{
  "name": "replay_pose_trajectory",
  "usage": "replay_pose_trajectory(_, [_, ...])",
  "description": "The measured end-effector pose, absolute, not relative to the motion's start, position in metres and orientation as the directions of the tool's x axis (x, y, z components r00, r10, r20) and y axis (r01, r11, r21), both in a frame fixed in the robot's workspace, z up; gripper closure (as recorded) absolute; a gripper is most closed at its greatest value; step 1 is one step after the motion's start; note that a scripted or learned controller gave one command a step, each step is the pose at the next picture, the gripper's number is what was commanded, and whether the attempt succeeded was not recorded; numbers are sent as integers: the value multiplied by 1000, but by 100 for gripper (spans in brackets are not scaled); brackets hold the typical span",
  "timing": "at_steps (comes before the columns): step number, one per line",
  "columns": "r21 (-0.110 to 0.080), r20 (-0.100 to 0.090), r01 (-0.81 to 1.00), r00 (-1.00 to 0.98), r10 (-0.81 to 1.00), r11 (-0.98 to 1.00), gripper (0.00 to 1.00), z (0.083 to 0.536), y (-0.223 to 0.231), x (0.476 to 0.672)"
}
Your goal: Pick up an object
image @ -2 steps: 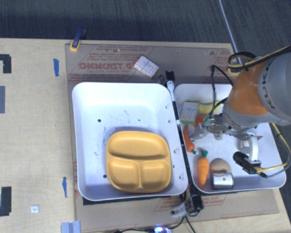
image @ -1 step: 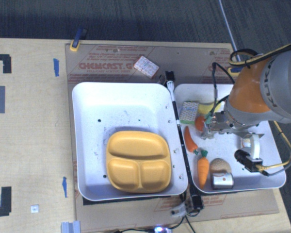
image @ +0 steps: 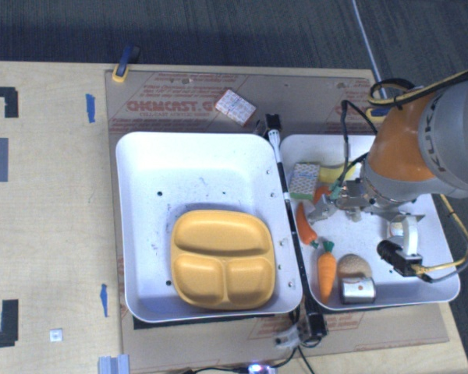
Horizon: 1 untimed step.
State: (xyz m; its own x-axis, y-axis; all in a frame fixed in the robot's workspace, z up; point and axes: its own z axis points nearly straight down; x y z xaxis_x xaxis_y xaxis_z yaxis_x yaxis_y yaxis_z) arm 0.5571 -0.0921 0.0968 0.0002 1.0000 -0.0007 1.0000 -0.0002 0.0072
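my arm's over the right bin (image: 444, 287), gripper (image: 333, 197) low by the sponge (image: 303, 179) and red pepper (image: 305, 223), honestly can't tell its state from here, carrot (image: 326, 269) near the front edge, yellow tray (image: 222, 259) in the left bin (image: 140, 209)

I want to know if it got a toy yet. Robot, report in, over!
Gripper low in right bin, near sponge; grip unclear. Toy carrot lying loose at bin's front. Yellow tray in left bin, out of the way.
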Motion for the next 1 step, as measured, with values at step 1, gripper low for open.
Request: replay_pose_trajectory(1, [5, -2, 1000, 1, 1000, -1, 0, 86, -107, 491])
